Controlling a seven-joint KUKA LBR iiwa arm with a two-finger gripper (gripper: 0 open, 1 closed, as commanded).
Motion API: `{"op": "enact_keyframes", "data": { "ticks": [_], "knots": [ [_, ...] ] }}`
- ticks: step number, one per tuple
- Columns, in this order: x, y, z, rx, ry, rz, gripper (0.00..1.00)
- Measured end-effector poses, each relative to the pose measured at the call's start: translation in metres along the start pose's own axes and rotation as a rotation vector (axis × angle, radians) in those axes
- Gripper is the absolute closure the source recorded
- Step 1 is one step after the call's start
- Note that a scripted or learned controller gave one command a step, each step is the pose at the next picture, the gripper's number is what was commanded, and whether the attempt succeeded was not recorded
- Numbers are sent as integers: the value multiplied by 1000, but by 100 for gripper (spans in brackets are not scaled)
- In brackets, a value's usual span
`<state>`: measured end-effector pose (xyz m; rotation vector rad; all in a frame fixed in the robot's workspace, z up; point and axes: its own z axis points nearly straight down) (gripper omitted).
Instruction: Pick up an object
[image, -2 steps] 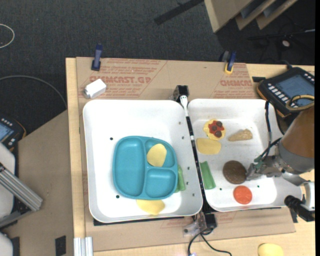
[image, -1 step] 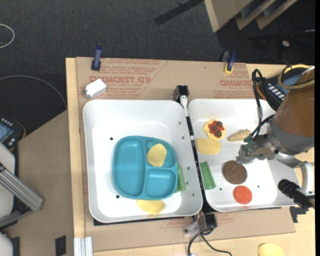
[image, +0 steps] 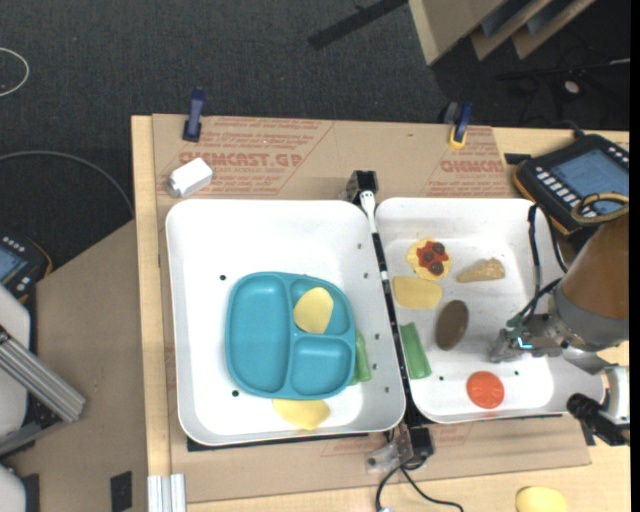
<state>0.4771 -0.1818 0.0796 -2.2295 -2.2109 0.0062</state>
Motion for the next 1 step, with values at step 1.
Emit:
{"op": "enact_keyframes", "data": {
  "ticks": [1],
  "knots": [
    [144,3,-111,-15,6,-24,100]
  ]
}}
